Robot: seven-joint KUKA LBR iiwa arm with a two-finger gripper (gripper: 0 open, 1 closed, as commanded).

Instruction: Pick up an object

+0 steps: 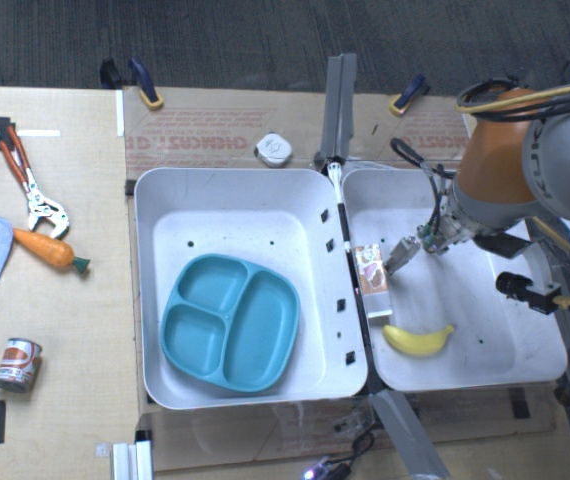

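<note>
A: Where are the fingers point(405, 255) seen?

B: They are seen low in the right white plastic bin point(525, 363), carried by the grey arm with the orange band point(500, 163). Whether they are spread or closed cannot be told; nothing is seen gripped between them.

A: What is found nearest to them?

B: A small printed rectangular packet point(371, 268) is found just to their left, against the bin's left wall. Its long axis is laid along that wall, pointing away from the camera.

A: And the curved yellow banana point(418, 339)?

B: It is placed below the fingers, toward the near wall, apart from them. Its long axis is laid across the bin, left to right, with both ends curled upward toward the fingers.

A: What is noted farther left?

B: A teal three-compartment plastic plate point(230, 321) is held in the left white bin point(155, 268). Beyond it, on the worktop point(65, 368), an orange carrot point(45, 249), red-handled pliers point(27, 183) and a small tin can point(17, 362) are laid.
</note>
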